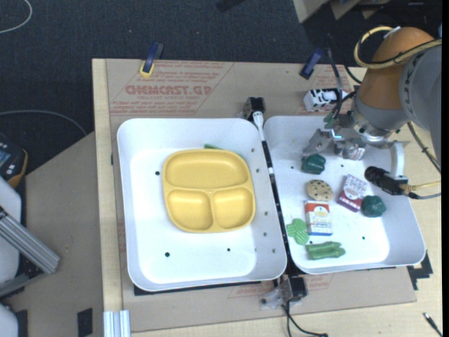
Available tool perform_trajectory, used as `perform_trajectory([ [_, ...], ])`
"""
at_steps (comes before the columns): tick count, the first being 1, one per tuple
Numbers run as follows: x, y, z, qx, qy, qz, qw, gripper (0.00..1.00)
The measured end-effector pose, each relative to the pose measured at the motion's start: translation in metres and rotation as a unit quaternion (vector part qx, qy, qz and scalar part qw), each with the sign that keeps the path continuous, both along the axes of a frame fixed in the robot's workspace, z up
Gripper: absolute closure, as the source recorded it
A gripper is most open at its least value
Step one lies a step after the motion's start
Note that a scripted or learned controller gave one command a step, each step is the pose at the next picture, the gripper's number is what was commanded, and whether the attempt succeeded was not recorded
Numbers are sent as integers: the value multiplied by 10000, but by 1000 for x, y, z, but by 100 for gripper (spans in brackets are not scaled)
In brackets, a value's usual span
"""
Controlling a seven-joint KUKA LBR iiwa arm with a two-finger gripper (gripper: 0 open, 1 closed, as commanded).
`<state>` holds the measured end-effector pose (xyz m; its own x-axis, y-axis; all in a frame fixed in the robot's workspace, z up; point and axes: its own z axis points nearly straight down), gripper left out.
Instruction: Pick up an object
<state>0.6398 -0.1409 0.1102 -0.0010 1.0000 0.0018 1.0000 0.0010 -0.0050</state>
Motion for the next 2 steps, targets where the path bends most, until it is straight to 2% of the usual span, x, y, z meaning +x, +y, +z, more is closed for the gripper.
perform_trajectory([
  [1,-1,1,-27,0,8,0,10000,0],
  [2,1,1,-14,-7,-20,-2,10000,100],
])
